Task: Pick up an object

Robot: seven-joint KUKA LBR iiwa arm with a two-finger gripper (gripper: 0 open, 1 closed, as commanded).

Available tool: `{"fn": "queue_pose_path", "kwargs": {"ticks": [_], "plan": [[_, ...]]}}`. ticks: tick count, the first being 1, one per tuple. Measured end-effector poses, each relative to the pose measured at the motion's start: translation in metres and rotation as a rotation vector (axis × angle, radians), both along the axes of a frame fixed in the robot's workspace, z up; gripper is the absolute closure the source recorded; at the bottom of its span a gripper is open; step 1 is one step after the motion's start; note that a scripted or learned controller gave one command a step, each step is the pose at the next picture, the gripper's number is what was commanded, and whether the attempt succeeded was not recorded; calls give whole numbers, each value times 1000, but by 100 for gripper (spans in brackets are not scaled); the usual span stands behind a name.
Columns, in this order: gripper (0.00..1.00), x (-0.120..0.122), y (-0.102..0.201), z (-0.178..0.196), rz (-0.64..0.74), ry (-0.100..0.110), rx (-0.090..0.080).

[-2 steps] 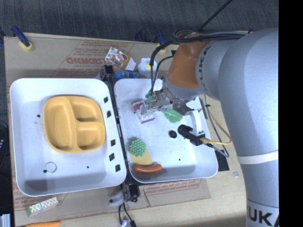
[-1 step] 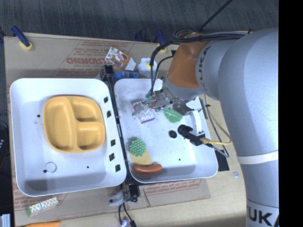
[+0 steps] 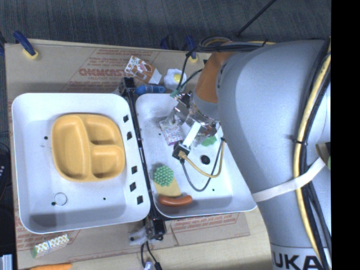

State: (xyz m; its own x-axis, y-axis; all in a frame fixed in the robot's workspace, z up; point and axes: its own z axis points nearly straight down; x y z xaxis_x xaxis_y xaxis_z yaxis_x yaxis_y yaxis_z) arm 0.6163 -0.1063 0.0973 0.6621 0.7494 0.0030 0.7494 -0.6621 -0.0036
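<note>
Though the arm (image 3: 270, 122) reads "UKA", how wide the gripper (image 3: 181, 118) stands over the right bin (image 3: 222, 193) is unclear.

Two white bins (image 3: 34, 207), one yellow tray (image 3: 87, 146), one green studded ball (image 3: 163, 175), one sausage (image 3: 175, 200), one small packet (image 3: 171, 133)

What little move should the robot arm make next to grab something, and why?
Probably ease the gripper down onto the small white printed packet in the right white bin. The gripper sits right beside it, while the green bumpy ball and the brown sausage lie farther off, so the packet looks the easiest target.
</note>
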Motion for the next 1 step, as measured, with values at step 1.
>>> {"fn": "queue_pose_path", "kwargs": {"ticks": [1], "plan": [[0, 34, 15, -2, -146, 0, -2]]}}
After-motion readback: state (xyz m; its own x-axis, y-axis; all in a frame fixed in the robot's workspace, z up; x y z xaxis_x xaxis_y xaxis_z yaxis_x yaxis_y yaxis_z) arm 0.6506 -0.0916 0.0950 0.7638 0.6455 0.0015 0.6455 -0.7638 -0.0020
